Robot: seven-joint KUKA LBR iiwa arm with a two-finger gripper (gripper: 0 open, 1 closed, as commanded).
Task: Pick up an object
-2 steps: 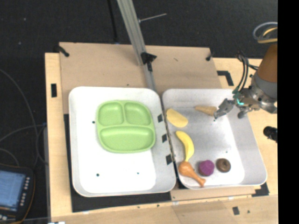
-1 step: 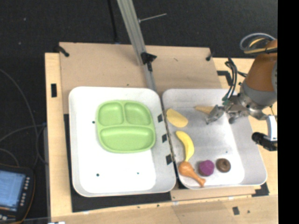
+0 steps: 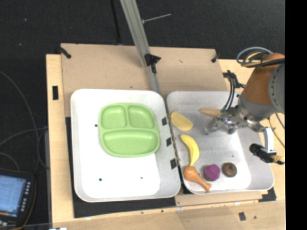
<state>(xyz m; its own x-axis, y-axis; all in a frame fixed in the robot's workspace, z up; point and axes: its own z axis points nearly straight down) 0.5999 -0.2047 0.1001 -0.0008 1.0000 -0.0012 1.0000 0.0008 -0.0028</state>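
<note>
In the right bin (image 3: 254,176) lie several toy foods. A pale yellow wedge (image 3: 181,121) sits at the left wall, with a banana (image 3: 191,148) just below it. Along the front are an orange-brown drumstick (image 3: 195,176), a purple ball (image 3: 211,172) and a small brown ring (image 3: 230,169). A tan stick-like piece (image 3: 210,112) lies near the back. My gripper (image 3: 217,125) hangs low over the bin's middle, just in front of the tan piece and right of the yellow wedge. Nothing is visibly held in it.
The left bin (image 3: 86,176) holds a green divided plate (image 3: 129,130). A slanted metal pole (image 3: 136,28) rises behind the bins. The arm's orange band (image 3: 256,85) and cables hang over the right bin's back right corner.
</note>
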